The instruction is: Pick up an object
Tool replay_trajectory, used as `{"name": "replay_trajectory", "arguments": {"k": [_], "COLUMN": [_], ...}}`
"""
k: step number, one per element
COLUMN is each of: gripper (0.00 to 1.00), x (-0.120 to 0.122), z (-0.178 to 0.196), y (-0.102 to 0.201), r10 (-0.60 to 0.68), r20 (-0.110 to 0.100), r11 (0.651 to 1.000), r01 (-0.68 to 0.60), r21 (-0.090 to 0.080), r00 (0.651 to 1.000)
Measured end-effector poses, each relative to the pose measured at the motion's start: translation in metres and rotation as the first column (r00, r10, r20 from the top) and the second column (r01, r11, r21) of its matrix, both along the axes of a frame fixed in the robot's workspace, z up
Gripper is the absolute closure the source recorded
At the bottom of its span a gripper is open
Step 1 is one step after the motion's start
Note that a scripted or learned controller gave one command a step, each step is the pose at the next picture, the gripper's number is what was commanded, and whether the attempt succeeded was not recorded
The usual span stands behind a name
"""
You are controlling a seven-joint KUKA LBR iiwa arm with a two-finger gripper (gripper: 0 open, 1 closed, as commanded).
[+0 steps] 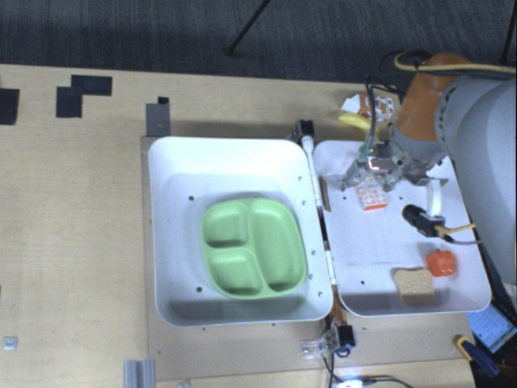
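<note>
Dark carpet (121,14) lies behind the pale bench (73,241), which bears black patches (81,94) at its far left and two white bins side by side. A yellow thing (352,121) lies on the bench just beyond the right bin (355,257), near the arm (485,136). The left bin (170,160) holds a green divided tray (254,245), nothing in its compartments. In the right bin an orange lump (441,263) and a tan slice (414,284) sit close together by the near right corner. A red-and-white card (372,198) lies flat in the far half, directly at the near side of the tool (373,170), which hangs low over it; contact is unclear, and I cannot tell whether the tool is apart or together
</note>
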State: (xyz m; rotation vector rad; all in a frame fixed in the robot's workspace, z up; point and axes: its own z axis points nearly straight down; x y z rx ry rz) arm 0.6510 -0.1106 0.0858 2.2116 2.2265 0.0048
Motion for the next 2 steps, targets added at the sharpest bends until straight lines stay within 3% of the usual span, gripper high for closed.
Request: {"name": "replay_trajectory", "arguments": {"k": [1, 2], "gripper": [1.00, 1.00], "x": [0.001, -0.029], "z": [0.011, 0.100], "y": [0.000, 0.062], "r10": [0.006, 0.001], "r20": [0.002, 0.001], "r11": [1.000, 1.000], "r01": [-0.006, -0.001], "r21": [-0.001, 0.002], "r00": [1.000, 1.000]}}
